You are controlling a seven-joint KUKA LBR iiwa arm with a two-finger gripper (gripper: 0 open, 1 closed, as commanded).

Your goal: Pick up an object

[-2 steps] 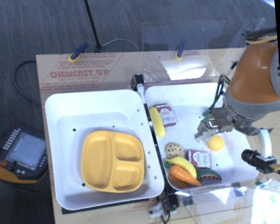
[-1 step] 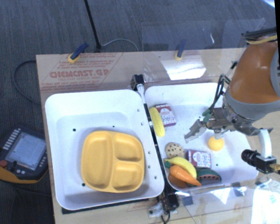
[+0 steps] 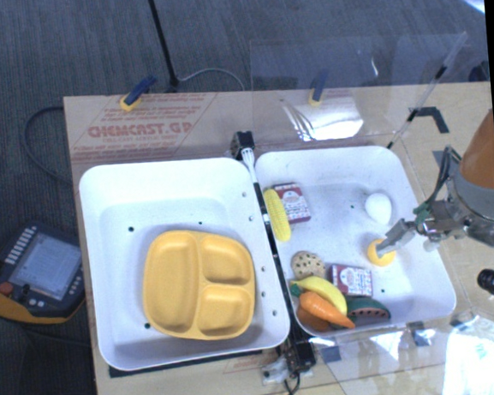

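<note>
- Gripper (image 3: 394,240) is low in the right bin (image 3: 420,211), tip just beside a small yellow piece (image 3: 381,254), maybe touching it. Can't tell the finger state, the tip is too small and blurred.
- Nothing visibly held. Likely target is the yellow piece, near the bin's right wall, just below the white egg (image 3: 377,206).
- Risk: the piece is small and low. If the fingers come down off-centre, I'd expect it to get pushed along the floor rather than grabbed.
- Risk: the egg is near. A sideways nudge could roll it, since it's round and the floor looks smooth.
- Risk: the right wall is close to the wrist side, so there's little room to reposition without clipping the rim.
- Right bin also holds: corn (image 3: 276,214) along the left wall, a red-and-white box (image 3: 292,203) touching it, a cookie (image 3: 306,264), a second red box (image 3: 352,279), a banana (image 3: 322,293) over a carrot (image 3: 323,309), and a watermelon slice (image 3: 369,314). The bottom-left cluster is tightly packed, with items touching or overlapping.
- Left bin (image 3: 109,191) holds one yellow divided tray (image 3: 199,282), sitting a bit toward the lower right.
</note>
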